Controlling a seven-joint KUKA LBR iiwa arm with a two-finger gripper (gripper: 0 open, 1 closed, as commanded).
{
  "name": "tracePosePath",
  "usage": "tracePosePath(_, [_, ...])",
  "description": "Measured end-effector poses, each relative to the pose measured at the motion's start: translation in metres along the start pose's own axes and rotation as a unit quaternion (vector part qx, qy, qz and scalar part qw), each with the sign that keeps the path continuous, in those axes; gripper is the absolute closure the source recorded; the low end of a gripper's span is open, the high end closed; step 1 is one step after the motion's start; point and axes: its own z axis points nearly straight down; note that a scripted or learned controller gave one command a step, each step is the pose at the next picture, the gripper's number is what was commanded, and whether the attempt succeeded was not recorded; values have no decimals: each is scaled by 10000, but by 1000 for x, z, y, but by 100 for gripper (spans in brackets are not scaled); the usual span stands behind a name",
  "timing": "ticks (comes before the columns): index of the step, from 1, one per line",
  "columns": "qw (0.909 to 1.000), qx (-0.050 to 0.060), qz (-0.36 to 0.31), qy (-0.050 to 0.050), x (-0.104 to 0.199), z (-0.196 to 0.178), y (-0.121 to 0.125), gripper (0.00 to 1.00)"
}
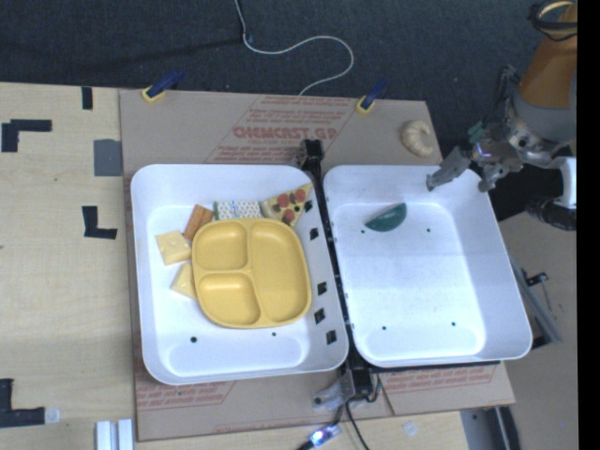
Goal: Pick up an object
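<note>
The step in hand looks like the approach. The gripper hangs over the far right corner of the right bin, fingers spread wide and holding nothing. The nearest candidate is the small teal object, lying on that bin's floor just left of the gripper (the yellow divided plate sits in the left bin, well apart). Next, I judge, the arm must shift left over the teal piece and descend before closing.
</note>
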Motion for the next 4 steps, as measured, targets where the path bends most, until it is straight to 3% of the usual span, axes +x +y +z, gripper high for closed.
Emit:
tracePosePath(2, [10000,23,-3,-2,-2,128,0,0])
tracePosePath(3, [10000,-1,-10,-10,-1,137,0,0])
tracePosePath(4, [10000,-13,-19,-18,0,125,1,100])
